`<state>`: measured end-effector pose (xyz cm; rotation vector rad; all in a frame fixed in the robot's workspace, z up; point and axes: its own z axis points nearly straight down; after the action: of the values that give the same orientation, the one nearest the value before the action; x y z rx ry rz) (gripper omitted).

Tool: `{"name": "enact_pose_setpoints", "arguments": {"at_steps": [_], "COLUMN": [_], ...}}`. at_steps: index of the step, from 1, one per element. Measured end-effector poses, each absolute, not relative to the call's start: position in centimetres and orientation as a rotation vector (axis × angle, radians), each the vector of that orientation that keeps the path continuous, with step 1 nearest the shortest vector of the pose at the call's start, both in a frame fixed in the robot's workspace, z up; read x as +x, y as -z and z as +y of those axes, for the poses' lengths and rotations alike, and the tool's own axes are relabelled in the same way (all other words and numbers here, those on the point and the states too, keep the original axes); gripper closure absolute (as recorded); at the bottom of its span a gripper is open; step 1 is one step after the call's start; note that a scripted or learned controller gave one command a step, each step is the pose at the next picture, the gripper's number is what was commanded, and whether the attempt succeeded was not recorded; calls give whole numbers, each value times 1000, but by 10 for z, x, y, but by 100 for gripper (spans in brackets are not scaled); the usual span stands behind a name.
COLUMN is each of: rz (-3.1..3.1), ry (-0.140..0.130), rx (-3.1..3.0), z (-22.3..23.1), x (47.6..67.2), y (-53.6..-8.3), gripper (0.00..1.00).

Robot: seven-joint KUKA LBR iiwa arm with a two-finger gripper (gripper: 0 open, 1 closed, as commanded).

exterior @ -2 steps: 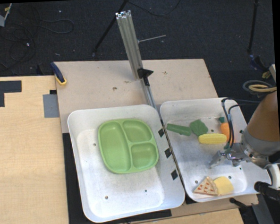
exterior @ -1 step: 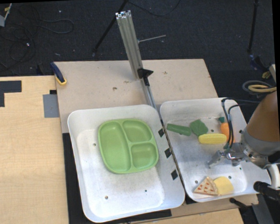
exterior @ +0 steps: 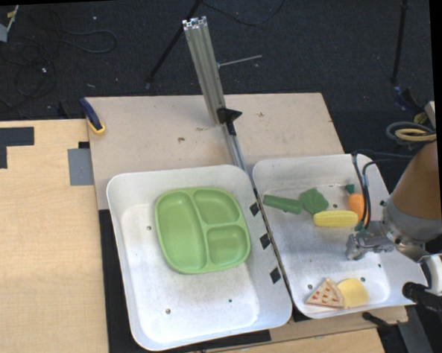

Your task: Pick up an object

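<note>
The right bin [exterior: 300, 257] holds a green spatula-like toy [exterior: 297, 202], a yellow corn cob [exterior: 335, 218], an orange carrot [exterior: 355, 201], a pizza slice [exterior: 324, 295] and a yellow cheese wedge [exterior: 353, 292]. My gripper [exterior: 357, 247] hangs low over the bin's right side, just below the corn and above the cheese. Nothing shows between its fingers. The arm's grey body [exterior: 420, 197] rises at the right edge.
The left bin [exterior: 139, 304] carries a green divided plate [exterior: 202, 229]. A metal post [exterior: 207, 68] stands behind the bins, and black clips [exterior: 264, 240] sit along the seam between them. Bare bin floor lies left of my gripper.
</note>
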<state>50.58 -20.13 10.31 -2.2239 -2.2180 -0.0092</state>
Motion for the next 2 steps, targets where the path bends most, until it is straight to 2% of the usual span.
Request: {"name": "enact_pose_setpoints", "arguments": {"at_steps": [2], "rz": [-2225], "ry": [1], "rx": [-2221], "z": [-196], "x": [507], "y": [-214], "gripper": [100]}}
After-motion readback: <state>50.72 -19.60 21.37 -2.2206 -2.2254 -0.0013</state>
